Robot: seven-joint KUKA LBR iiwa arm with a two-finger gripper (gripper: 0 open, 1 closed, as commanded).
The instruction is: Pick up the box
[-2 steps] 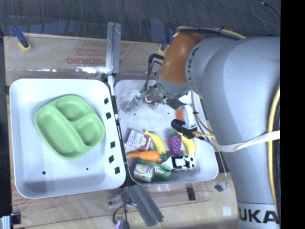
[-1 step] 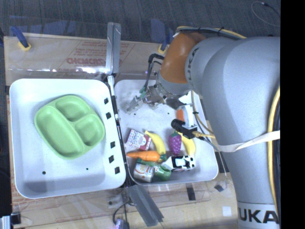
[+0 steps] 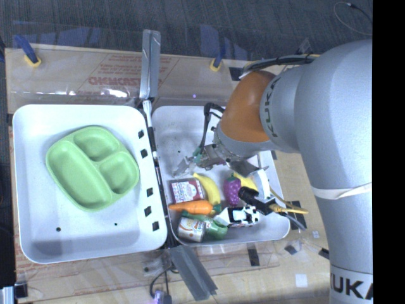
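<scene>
While the left bin [image 3: 25,170] holds a smooth, pale-green plastic plate [image 3: 92,165] with three rounded compartments, the right bin [image 3: 168,122] beside it is crowded along its near side. Just right of the divider between the bins lies the box [image 3: 184,189], a small flat carton with a maroon printed face, with an orange carrot [image 3: 192,207] touching its near edge and a curved yellow banana [image 3: 209,188] against its right side. Nearer than the carrot sit a tin can [image 3: 190,228] and something green. Right of the banana are a knobbly purple bunch of grapes [image 3: 233,189] and a black-and-white cow toy [image 3: 242,216]. The gripper [image 3: 197,159] hangs over the bin's bare floor just beyond the box, its thin metal fingers slightly parted and holding nothing. Both bins rest on a tan bench [image 3: 76,68] with red print; dark ribbed flooring lies beyond.
</scene>
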